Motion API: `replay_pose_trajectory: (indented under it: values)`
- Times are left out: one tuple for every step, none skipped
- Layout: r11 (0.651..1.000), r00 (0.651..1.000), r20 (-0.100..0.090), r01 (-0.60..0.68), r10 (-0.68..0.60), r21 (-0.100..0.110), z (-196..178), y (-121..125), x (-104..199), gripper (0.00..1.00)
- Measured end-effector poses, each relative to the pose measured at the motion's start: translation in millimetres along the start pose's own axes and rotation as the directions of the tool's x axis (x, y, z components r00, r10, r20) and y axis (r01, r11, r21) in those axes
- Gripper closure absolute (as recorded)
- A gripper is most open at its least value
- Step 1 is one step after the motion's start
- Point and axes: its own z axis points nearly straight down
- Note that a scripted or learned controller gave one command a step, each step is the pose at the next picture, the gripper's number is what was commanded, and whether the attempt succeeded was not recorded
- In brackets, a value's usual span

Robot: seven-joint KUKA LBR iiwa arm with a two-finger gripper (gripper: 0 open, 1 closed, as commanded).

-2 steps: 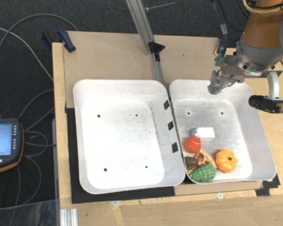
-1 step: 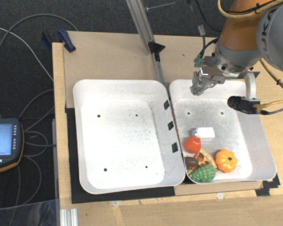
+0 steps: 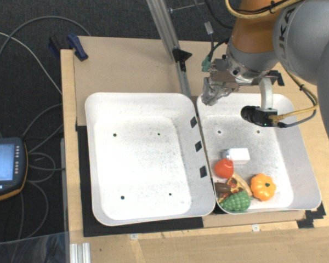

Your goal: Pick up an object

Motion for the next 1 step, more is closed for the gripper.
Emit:
replay_pose_trajectory:
  values:
    - [1.0, 1.0, 0.0, 0.0, 0.0, 0.001, 12.6, 12.6, 62.8, 1.0]
